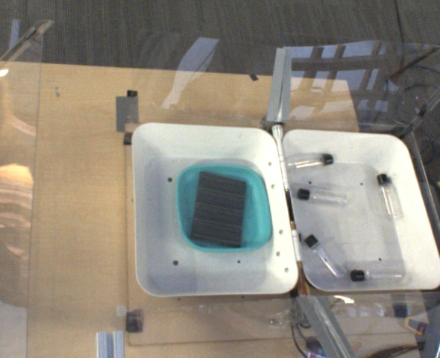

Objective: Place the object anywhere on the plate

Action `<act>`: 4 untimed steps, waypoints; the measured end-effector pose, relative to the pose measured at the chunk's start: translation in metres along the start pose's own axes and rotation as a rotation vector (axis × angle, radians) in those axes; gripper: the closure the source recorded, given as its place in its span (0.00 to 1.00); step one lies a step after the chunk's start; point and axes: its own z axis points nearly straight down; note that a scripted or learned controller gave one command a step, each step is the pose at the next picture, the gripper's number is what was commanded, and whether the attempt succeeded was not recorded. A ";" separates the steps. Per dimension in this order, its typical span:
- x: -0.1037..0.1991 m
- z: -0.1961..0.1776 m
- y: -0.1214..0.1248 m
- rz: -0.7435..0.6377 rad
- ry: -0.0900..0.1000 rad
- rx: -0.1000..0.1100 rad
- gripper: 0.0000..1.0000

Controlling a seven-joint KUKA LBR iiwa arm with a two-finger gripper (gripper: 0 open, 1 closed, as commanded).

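Dark grey carpet runs across the top of the view, and below it lies a pale wooden bench point(63, 200) with glare and reflections from clear panels across its left side and far right corner. Two shallow white bins sit side by side on the bench, their inner edges touching.

The left bin point(153, 259) holds a teal plate point(259, 215), roughly square with rounded corners, resting near the middle of the bin floor. On the plate lies a dark grey block point(219, 210), rectangular, flat and ribbed across its top face. Its long side runs from the far edge toward the near edge of the plate, turned slightly off square. The block lies wholly inside the plate's rim, with teal showing on all four sides, more to the right than to the left.

The right bin point(418, 222) holds five clear tubes with black caps, scattered and apart from one another. One tube point(309, 160) lies near the far left corner, its cap pointing right. A second point(323, 195) lies just below it along the left wall, cap to the left. A third point(388, 197) lies toward the right, cap at its far end. A fourth point(321, 254) lies slanted near the left wall, and a fifth point(375, 275) lies along the near wall with its cap to the left.

A grey metal post point(280, 88) stands behind the seam where the bins meet. A small dark bracket point(129, 112) is fixed to the bench just beyond the left bin's far corner, and another point(133, 320) sits near its front corner.

Whether the tool is released or clenched cannot be told.
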 end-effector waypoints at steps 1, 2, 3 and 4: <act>-0.001 0.000 0.001 0.138 0.000 -0.001 0.00; -0.001 0.000 0.001 0.212 0.000 -0.001 0.00; -0.001 0.000 0.001 0.212 -0.001 -0.001 0.00; 0.052 0.001 0.024 0.211 -0.001 -0.001 0.00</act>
